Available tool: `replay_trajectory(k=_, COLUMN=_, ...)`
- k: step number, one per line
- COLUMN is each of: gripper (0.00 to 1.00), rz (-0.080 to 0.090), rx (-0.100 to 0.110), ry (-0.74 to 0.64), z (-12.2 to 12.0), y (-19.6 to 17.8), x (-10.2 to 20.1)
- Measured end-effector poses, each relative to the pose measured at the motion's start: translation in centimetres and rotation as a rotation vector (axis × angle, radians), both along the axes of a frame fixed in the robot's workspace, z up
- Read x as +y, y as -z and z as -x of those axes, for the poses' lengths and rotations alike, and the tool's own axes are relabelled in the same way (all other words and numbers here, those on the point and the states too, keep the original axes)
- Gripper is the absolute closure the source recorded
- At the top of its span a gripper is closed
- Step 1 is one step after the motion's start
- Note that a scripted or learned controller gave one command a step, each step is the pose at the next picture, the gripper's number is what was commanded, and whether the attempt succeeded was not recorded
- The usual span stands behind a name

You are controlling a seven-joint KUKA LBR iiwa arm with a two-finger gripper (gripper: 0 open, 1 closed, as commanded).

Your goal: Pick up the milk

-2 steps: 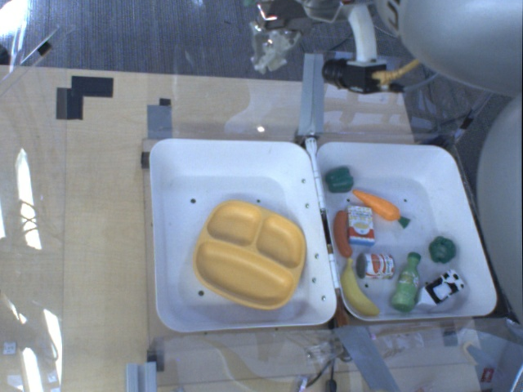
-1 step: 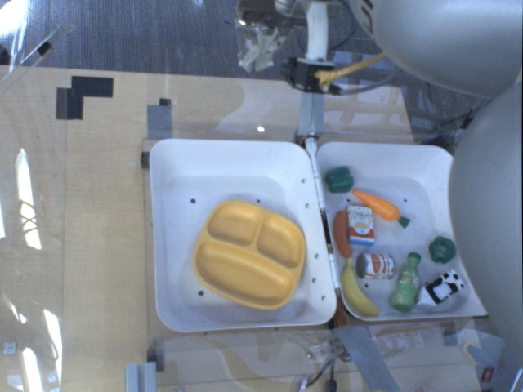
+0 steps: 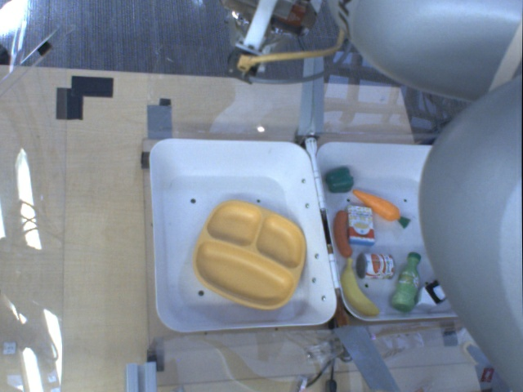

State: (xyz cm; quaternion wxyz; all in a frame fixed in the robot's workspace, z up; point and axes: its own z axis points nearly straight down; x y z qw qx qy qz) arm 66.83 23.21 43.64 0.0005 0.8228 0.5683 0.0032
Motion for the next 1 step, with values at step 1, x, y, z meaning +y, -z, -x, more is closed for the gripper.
replay_trajectory(k=1, gripper=0.0, rz=0.0, rx=0.0, ry=0.0, z=0.0, y=0.0, x=0.0)
